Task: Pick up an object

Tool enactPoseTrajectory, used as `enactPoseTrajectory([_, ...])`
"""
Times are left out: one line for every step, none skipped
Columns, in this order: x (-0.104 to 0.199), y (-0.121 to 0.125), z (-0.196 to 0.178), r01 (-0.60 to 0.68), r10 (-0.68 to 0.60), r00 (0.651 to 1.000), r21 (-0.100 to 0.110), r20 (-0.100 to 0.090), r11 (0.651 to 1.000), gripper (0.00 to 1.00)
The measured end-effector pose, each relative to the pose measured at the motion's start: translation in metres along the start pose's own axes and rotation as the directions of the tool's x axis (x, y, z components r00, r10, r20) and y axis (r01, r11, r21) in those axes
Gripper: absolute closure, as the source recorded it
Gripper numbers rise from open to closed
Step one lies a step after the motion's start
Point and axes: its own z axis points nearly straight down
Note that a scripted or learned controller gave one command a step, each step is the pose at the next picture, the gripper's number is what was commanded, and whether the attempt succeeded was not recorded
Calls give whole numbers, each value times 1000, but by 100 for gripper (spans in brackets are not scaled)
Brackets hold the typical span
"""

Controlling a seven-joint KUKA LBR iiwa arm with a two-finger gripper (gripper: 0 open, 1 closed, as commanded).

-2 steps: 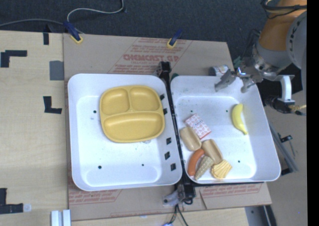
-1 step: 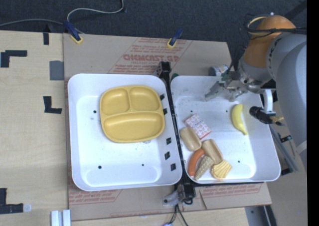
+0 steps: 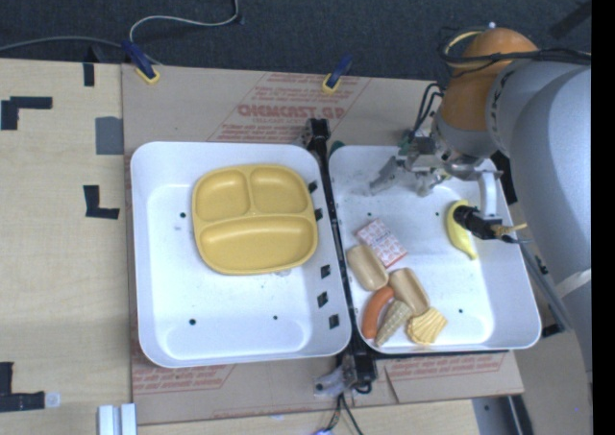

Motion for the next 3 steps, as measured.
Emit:
enactPoseTrajectory([-24, 0, 0, -1, 1, 1000, 0, 0, 1000, 0])
enactPoseTrajectory([-44, -9, -1, -1, 1, 1000, -1, 1, 1000, 0])
enactPoseTrajectory([9, 0, 0, 0, 0, 1000, 0, -1, 1000, 0])
